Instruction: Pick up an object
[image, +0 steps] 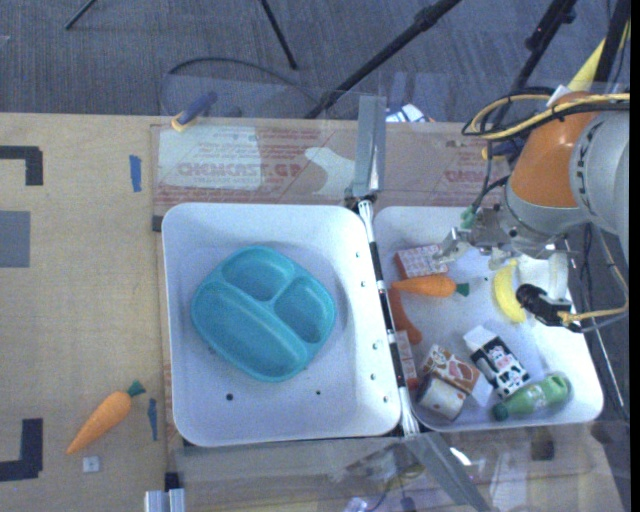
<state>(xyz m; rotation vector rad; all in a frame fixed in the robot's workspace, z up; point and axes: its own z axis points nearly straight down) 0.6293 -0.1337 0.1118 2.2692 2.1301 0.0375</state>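
My gripper (470, 240) hangs over the back of the right bin (580, 365), open, with nothing between its fingers. Just below it lie an orange carrot (428, 287) and a small reddish box (419, 262). To the right of the carrot, a yellow banana (507, 292) lies beside the arm's wrist. Nearer the front are a patterned carton (453, 368), a black-and-white box (499, 360), a green bottle (531, 395) and a white cup (440, 398).
The left bin (190, 240) holds a blue divided plate (263, 312). A second carrot (100, 420) lies on the bench (70, 300) outside the bins, at the front left. A red stick (405, 320) lies along the right bin's left wall.
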